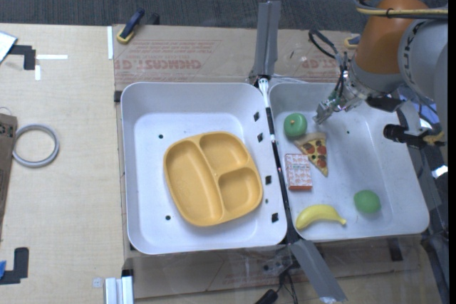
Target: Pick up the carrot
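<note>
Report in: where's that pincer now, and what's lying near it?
Pincer low over right bin's far end. Green apple and pizza slice just beside it. Box, banana, green ball nearer the camera.

Arm (410, 46): cut off by the right edge; only the orange band and grey wrist show.
Gripper (329, 111): small and blurred above the right bin (399, 224); finger spacing cannot be told.
Carrot: cannot be made out among the items.
Box (298, 171): pink print too small to read.
Pizza slice (315, 153): its upper tip lies just beside the gripper; contact cannot be told.
Paper (6, 46): cut off by the left edge.
Brown object (6, 135): cut off by the left edge, identity unclear.
</note>
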